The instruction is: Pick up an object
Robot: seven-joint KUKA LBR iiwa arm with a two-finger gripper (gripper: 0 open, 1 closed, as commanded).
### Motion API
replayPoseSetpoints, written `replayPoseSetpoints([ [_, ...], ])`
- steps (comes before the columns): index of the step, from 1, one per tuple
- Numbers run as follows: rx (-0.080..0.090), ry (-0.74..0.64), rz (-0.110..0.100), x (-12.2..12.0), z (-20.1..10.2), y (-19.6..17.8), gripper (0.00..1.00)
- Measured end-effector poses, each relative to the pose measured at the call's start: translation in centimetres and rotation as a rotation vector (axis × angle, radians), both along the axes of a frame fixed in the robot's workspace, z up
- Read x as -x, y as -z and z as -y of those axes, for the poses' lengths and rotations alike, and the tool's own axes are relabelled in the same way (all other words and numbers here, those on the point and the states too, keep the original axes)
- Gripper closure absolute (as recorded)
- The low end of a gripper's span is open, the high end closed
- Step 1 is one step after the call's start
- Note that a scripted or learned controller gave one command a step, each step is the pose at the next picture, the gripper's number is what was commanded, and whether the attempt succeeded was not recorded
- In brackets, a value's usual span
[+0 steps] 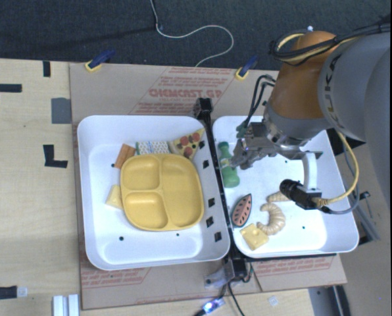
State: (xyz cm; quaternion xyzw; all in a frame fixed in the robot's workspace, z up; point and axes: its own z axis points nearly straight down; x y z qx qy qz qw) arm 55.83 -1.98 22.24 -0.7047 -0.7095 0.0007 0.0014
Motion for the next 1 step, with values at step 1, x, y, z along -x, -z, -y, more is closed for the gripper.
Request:
replayPoseSetpoints([
  [1, 0.0, 0.0, 0.001, 0.91, -5.34, -1.07, 1.0],
])
